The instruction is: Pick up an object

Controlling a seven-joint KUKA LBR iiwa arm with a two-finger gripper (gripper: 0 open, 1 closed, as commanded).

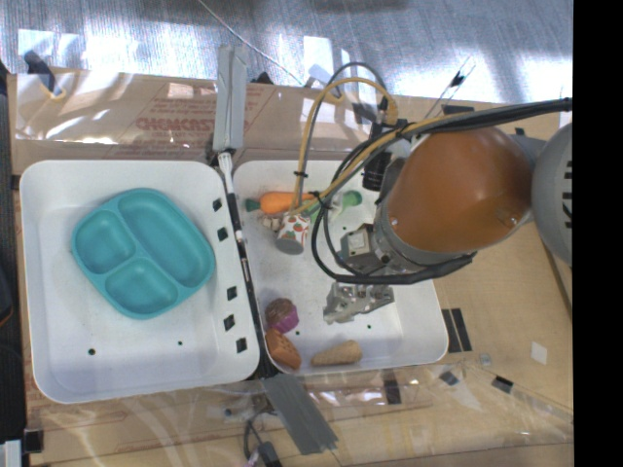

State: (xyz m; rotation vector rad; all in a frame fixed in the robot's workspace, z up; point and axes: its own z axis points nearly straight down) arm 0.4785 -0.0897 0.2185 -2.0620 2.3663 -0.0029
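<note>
- You're looking down on a tan bench [506, 290] with clear plastic sheeting along its lower edge; grey ribbed flooring fills the top of the frame.
- Brown cardboard [117, 115] behind the bins carries faint reddish print, too blurred for you to read.
- Left bin [39, 358] holds a teal divided plate [143, 251].
- Right bin [419, 329], centre frame, holds a carrot [280, 202], patterned cup [292, 230], purple piece [281, 312], brown piece [284, 350] and tan piece [337, 354].
- Gripper [358, 300] sits low over the right bin's middle, beside the purple piece; you cannot tell how its fingers stand.
</note>
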